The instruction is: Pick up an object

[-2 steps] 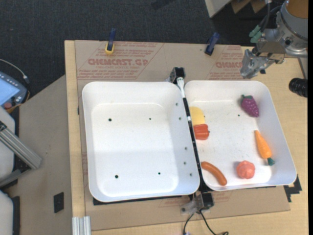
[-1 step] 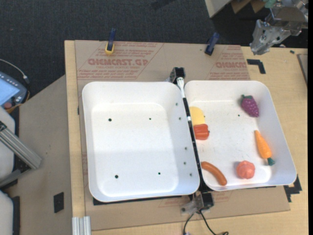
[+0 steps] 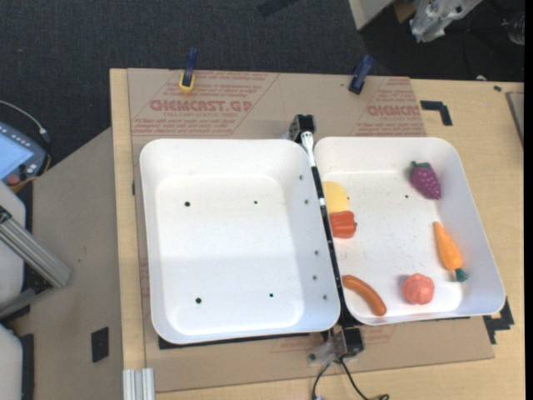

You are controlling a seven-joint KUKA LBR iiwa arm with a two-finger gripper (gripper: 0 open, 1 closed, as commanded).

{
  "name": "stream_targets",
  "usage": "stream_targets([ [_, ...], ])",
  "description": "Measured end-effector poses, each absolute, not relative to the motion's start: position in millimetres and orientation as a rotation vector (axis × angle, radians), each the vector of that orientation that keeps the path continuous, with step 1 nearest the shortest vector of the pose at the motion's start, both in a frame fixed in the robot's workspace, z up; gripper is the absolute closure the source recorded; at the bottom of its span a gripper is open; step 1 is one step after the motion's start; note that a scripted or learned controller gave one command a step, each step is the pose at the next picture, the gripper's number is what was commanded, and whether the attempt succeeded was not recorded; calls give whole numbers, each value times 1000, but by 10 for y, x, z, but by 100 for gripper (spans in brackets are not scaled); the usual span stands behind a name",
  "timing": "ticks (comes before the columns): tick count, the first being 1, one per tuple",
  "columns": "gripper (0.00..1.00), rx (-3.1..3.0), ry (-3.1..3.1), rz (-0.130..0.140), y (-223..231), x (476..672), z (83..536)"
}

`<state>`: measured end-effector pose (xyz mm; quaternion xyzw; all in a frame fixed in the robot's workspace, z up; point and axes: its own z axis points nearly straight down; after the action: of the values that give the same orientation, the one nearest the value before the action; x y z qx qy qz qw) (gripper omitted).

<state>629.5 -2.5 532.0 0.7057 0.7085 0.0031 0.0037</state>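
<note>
Well apart from the gripper [image 3: 441, 7] — its grip unreadable — knobbly purple grapes [image 3: 425, 180] lie in the right bin [image 3: 383, 240].

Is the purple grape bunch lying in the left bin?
No, the purple grape bunch lies in the right bin, near its far right corner.

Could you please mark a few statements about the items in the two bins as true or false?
1. The purple grapes lie in the right bin. True.
2. The carrot lies in the left bin. False: it lies in the right bin, near its right wall.
3. The sausage touches the tomato. False: they lie apart.
4. The red pepper sits by the divider between the bins. True.
</note>
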Motion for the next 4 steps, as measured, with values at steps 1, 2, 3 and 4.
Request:
stream_targets([
  [1, 100, 2220, 2225, -2, 177, 5855, 5144],
  [2, 100, 2222, 2227, -4, 356, 5434, 4872],
  [3, 100, 2220, 2227, -4, 580, 5158, 4741],
  [4, 100, 2217, 2229, -2, 938, 4961, 4739],
])
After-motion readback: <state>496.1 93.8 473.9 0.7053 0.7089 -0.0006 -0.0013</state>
